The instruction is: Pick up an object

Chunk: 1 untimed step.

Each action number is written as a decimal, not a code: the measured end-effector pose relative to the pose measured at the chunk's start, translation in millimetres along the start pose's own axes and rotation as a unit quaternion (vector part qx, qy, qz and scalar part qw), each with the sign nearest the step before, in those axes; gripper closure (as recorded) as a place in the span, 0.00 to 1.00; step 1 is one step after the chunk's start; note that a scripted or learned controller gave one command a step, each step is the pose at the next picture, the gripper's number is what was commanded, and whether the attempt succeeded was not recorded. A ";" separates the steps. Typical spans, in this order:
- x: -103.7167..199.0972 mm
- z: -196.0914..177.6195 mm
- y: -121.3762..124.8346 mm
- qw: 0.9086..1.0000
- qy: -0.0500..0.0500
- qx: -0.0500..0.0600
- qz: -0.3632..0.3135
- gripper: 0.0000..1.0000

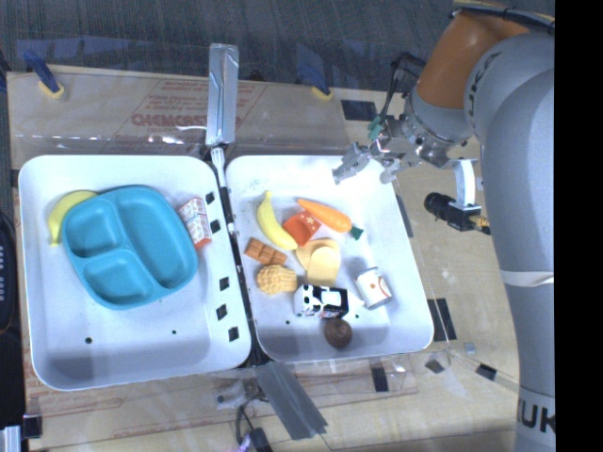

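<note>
Two shallow white bins sit side by side on a bench, seen from above at a slant.

The left bin holds three things. One blue tray with three compartments lies tilted in the upper half. One banana lies partly under the tray's upper left edge. One small red and white packet lies touching the tray's right edge, near the divider.

The right bin holds a loose cluster of nine things near its middle. One second banana lies at the cluster's upper left. One brown wafer and one round cookie sit below it. One red block, one carrot and one pale yellow piece sit in the centre, touching each other. One black and white toy and one dark brown ball lie toward the near edge. One small white and red can lies at the right.

The gripper hovers over the right bin's upper right corner, apart from the cluster. Its fingers are spread and nothing is between them. The grey arm with its orange band reaches in from the right.
</note>
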<state>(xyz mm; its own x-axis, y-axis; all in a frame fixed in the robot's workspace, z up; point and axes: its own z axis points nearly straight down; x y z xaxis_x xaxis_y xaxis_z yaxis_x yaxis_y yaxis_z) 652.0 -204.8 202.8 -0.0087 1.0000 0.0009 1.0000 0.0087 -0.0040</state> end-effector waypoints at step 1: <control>11.4 101.1 -22.6 0.992 -0.002 -0.008 -0.127 0.00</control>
<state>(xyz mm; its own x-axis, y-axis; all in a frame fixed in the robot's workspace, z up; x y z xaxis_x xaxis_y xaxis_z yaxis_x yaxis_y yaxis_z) 628.9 -193.5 101.8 -0.2610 0.9653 -0.0035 0.9653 0.2610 0.0127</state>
